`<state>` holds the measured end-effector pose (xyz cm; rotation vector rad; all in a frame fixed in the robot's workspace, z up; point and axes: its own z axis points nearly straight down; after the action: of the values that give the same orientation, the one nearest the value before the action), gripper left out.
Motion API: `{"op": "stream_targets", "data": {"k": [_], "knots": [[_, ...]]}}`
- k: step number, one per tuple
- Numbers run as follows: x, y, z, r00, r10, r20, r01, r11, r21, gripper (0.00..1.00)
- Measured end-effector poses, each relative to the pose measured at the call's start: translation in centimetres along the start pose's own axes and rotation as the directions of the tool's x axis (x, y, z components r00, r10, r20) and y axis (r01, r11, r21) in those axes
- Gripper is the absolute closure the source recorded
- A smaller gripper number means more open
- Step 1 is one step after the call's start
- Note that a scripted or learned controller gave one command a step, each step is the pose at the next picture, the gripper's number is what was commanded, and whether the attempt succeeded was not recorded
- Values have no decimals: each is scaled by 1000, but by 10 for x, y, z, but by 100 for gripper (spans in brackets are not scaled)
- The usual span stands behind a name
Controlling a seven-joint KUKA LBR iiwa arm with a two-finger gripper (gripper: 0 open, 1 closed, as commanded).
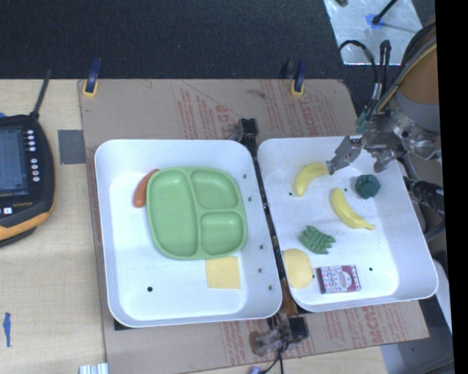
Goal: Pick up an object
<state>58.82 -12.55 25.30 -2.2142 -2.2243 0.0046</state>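
Observation:
My gripper hangs open over the far right part of the right bin, its two grey fingers spread with nothing between them. A dark green round object lies just below the fingers. Left of the gripper lies a short yellow banana. A second banana lies below it, toward the bin's middle. Further forward sit a green leafy piece, a yellow lemon-like object and a small red packet.
The left bin holds a green divided plate, a yellow square slice and a red-orange sausage tucked at the plate's far left edge. A teach pendant lies on the bench at the far left.

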Motion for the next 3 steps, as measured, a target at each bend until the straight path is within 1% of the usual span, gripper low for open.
{"op": "stream_targets", "data": {"k": [1,2,3], "knots": [[-48,1,116,1000,0,1,0,1000,3,0],[-80,10,162,1000,0,1,0,1000,2,0],[-81,10,151,1000,-1,2,1,1000,2,100]]}}
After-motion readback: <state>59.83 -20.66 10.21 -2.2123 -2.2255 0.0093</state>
